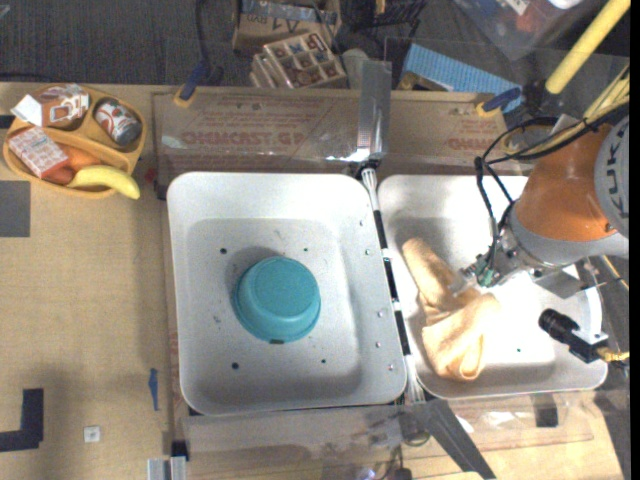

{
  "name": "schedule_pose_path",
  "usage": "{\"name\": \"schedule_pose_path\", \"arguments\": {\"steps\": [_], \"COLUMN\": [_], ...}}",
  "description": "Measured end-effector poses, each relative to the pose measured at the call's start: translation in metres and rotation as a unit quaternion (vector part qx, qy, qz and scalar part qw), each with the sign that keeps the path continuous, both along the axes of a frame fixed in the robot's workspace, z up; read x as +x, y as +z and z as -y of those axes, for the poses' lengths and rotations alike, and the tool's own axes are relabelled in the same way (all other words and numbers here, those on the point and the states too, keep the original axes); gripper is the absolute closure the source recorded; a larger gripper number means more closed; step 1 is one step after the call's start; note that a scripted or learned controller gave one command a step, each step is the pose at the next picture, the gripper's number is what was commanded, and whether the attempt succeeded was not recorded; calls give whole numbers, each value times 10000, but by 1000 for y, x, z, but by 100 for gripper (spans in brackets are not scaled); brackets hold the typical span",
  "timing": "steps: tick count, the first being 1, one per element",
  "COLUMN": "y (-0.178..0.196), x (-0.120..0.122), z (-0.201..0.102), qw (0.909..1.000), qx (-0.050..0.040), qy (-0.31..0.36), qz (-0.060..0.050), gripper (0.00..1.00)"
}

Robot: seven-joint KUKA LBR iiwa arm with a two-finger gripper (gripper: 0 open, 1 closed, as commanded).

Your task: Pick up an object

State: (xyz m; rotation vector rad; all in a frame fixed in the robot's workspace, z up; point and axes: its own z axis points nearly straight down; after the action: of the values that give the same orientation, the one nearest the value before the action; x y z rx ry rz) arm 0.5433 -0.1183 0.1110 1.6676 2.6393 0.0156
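Note:
A floppy tan cloth-like object (447,320) lies in the right bin (435,200), along its left side, bent in the middle. A teal bowl (278,299) sits upside down in the middle of the left bin (196,211). My gripper (476,281) reaches in from the right and hangs low over the right bin, its tip at the upper right edge of the tan object where that object folds. The wrist hides the tip from this angle, and I cannot see anything held in it.
The grey arm with its orange band (565,203) covers the right bin's right half, with cables looping above it. A yellow tray (70,148) of toy food sits at the bench's far left. A cardboard wall (265,133) runs behind both bins.

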Motion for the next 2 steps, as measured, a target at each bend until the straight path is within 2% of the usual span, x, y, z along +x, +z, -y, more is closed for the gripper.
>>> {"name": "schedule_pose_path", "arguments": {"steps": [1, 2], "y": [42, 42], "x": [70, 69], "z": [-16, -16], "qw": [9997, 9997], "qx": [6, 7], "qy": [-226, -224], "qz": [-94, -96], "gripper": [100, 0]}}
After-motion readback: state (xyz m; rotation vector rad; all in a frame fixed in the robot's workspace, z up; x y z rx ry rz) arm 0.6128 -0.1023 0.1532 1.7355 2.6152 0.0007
